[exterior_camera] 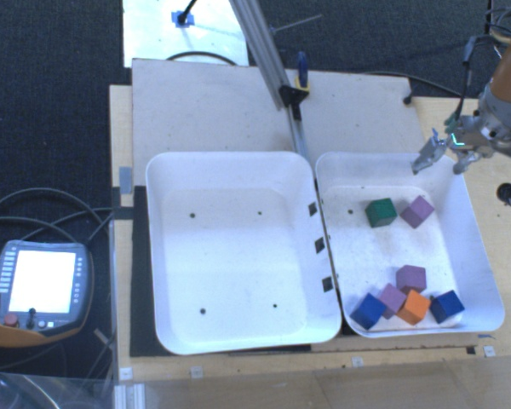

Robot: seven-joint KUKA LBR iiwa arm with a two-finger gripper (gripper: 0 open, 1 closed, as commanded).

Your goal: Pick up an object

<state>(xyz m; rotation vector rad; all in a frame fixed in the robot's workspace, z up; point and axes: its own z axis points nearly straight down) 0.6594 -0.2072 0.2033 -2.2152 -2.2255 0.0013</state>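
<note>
1. Blocks, seven in all, lay in the right-hand bin (477, 254): a green block (380, 212) and a purple block (417, 210) near the far wall, slightly apart; a second purple block (411, 277) alone nearer the front; then a tight cluster along the front wall of a blue block (369, 310), a lilac block (393, 299), an orange block (414, 306) and another blue block (446, 305)
2. Left-hand bin (166, 186) sat beside it, the two rims touching along the middle
3. Gripper (443, 154) hung over the far right corner of the right-hand bin, fingers spread and holding nothing, clear of every block
4. Risk, judged: the cluster pieces touched or nearly touched, so a finger could have landed on a neighbour and shoved the group rather than closing round one piece
5. Risk, judged: the cluster sat against the sloped front wall, so a finger might have struck the rim on descent
6. Risk, judged: the purple block near the far wall lay turned at an angle; fingers not aligned to its faces might have pinched corners and let it twist out
7. Risk, judged: the green and lone purple blocks looked the safer picks, having free room on their sides
8. Handheld control pendant (36, 292) rested off the bench at the left, well apart from the work
</note>
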